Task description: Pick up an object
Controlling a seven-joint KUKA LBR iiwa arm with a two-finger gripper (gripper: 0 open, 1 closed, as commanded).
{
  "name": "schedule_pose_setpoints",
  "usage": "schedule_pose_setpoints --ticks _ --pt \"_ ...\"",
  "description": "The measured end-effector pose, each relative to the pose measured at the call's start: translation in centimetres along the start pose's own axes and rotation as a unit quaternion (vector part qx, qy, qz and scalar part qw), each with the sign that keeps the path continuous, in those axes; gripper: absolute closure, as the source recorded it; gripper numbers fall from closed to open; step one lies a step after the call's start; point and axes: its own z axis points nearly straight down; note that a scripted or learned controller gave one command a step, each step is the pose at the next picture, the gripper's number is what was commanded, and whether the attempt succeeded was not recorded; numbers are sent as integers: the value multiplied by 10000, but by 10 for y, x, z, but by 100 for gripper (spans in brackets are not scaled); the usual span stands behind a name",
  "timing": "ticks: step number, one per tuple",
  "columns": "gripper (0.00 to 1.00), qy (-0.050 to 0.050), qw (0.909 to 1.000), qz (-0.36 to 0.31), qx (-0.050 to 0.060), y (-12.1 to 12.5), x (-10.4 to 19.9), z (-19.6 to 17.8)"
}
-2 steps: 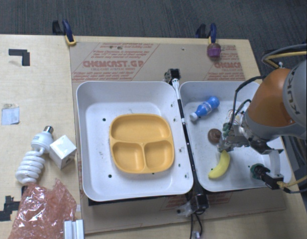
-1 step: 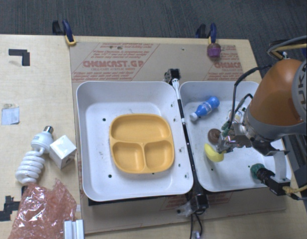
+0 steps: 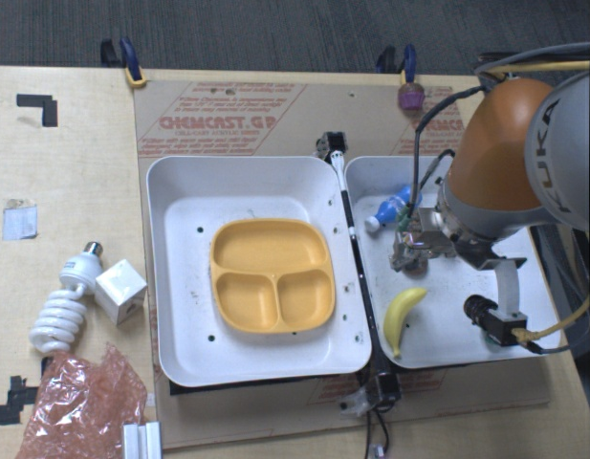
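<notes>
Reaching is the step I judge in hand: my pincer hangs low in the right bin, just above the banana, grip state untellable, so next I'd descend and close on it
</notes>
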Motion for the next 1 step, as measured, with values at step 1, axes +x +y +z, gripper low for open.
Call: schedule_pose_setpoints --ticks 1 --pt "0 0 10000 1 0 0 0 0"
